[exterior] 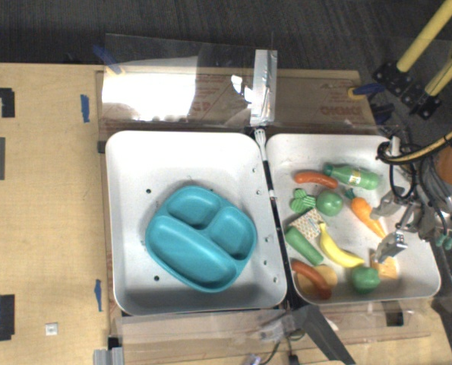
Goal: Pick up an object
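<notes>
The right bin [286, 150] holds several toy foods: a red chilli [315, 179], a green bottle [352, 176], a green ball [330, 203], an orange carrot [365, 213], a banana [338, 251], a green cucumber [301, 243], a hot dog [313, 276], a green lime [365, 278] and an orange wedge [390, 268]. My gripper [385, 226] hangs over the bin's right side, just right of the carrot. Its two metal fingers [393, 244] stand apart, open, with nothing held between them. The lower finger is just above the orange wedge.
The left bin [127, 158] bears a teal divided plate [201, 236]. A metal divider [270, 204] separates the two bins. A clear plastic sheet [180, 90] stands behind them. Cables and yellow rods [431, 29] crowd the upper right.
</notes>
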You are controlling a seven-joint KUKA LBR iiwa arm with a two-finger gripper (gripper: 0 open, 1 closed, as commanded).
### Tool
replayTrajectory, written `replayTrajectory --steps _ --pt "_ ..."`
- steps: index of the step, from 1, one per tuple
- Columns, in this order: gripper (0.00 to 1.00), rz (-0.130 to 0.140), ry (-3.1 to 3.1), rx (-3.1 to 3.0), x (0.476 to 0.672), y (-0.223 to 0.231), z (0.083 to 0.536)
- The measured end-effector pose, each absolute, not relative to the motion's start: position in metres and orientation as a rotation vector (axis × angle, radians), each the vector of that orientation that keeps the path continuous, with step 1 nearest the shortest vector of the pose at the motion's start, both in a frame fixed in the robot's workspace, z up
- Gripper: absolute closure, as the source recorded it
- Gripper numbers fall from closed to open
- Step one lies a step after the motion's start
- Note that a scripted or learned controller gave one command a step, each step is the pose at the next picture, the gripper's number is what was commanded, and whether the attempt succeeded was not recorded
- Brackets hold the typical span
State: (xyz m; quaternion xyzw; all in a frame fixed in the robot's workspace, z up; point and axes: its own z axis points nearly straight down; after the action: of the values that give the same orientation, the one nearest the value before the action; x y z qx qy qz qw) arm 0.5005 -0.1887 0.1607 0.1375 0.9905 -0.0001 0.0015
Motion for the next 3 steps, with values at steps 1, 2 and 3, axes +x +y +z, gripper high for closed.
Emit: replayTrajectory --steps 1,2,3 --pt "0.00 -0.002 3.099 0.472 0.544 -0.213 0.096" --pt "0.00 -0.001 3.092 0.502 0.538 -0.223 0.088" --pt "1.00 -0.008 3.079 0.496 0.543 -0.223 0.102"
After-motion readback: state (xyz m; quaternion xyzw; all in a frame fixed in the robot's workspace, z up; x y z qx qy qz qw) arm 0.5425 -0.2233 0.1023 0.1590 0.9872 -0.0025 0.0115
